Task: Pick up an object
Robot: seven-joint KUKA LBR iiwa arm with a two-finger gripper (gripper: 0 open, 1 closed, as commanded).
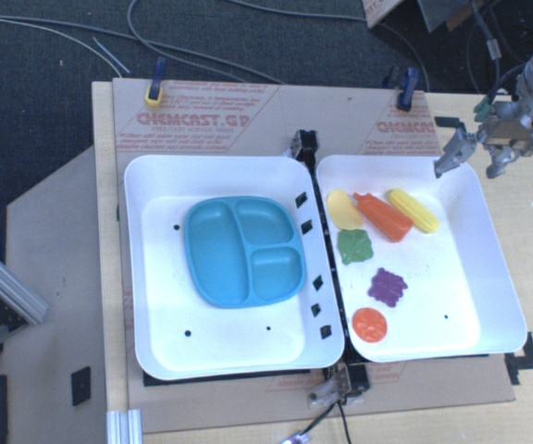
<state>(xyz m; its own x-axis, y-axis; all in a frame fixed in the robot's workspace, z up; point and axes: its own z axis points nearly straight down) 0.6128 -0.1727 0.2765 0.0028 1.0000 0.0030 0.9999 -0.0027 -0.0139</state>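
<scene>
A: Which way does your carrot [384, 217] lie?

B: Its long axis runs slantwise, from upper left to lower right, in the right bin [489, 276], touching a yellow corn cob [413, 210] that slants alike.

A: What else do you have there?

B: A yellow piece [343, 209], a green leafy lump [354, 246], purple grapes [388, 287] and a round orange-red slice [369, 324], all smooth plastic. The left bin [155, 322] holds a blue divided plate [244, 250].

A: And your gripper [476, 154]?

B: Over the right bin's far rim, fingers spread, holding nothing.
</scene>
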